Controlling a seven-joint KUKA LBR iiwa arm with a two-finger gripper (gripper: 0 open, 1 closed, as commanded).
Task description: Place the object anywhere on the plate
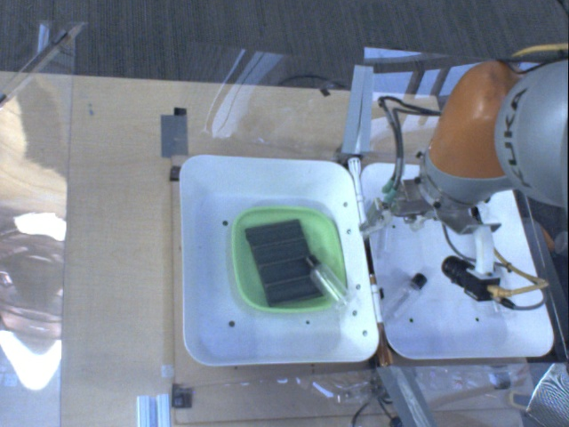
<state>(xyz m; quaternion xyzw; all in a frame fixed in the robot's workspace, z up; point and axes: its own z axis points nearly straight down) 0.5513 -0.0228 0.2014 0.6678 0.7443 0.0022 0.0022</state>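
A square green plate (pixel 242 254) sits in the left white bin (pixel 204 327). On it lie a dark grey ridged block (pixel 279 261) and, at its right edge, a clear tube with a dark cap (pixel 326 279). A second clear vial with a black cap (pixel 404 294) lies on the floor of the right bin (pixel 480 336). My gripper (pixel 384 213) hangs below the orange-banded wrist (pixel 471 127), over the left edge of the right bin and close to the divider. It is above and slightly left of the loose vial, and I see nothing held in it.
A grey metal post (pixel 358 109) stands behind the gap between the bins. A black fitting with yellow cables (pixel 471 278) hangs over the right bin. Bare wooden bench (pixel 98 238) lies to the left, with a clear plastic sheet over it.
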